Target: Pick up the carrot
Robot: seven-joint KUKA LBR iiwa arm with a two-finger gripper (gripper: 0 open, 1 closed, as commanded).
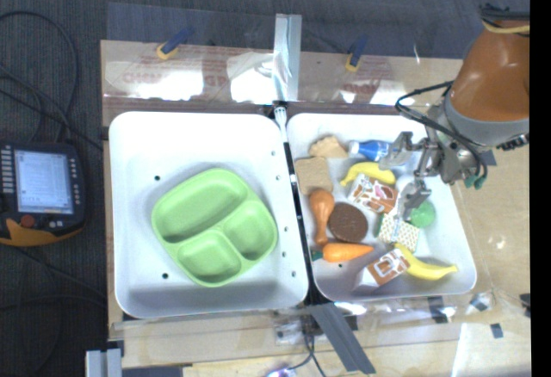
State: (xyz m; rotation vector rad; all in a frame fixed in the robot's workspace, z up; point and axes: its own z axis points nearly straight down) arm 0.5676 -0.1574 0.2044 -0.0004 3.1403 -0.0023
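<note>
tool [419, 170] sits over the upper right part of the right bin [465, 276], hanging from the grey arm with its orange band [492, 78] that comes in from the right of the camera view. you see its two fingers spread apart with nothing between them, their tips just above the green ball [422, 213] and beside the small printed cartons [375, 193].

from the tool, the carrot [347, 252] lies down and to the left, toward the near wall of that same bin. its long axis runs almost across the picture, thick end right, green-tipped end left by the divider. you would judge the tool must cross the clutter and turn to straddle that axis.

the carrot touches the brown disc [348, 221] above it and is just beside a carton [388, 265] and the banana [424, 267] on its right, so room there looks tight. the fingertips are small and partly lost against the clutter. the left bin holds the green tray [215, 225], well apart.
</note>
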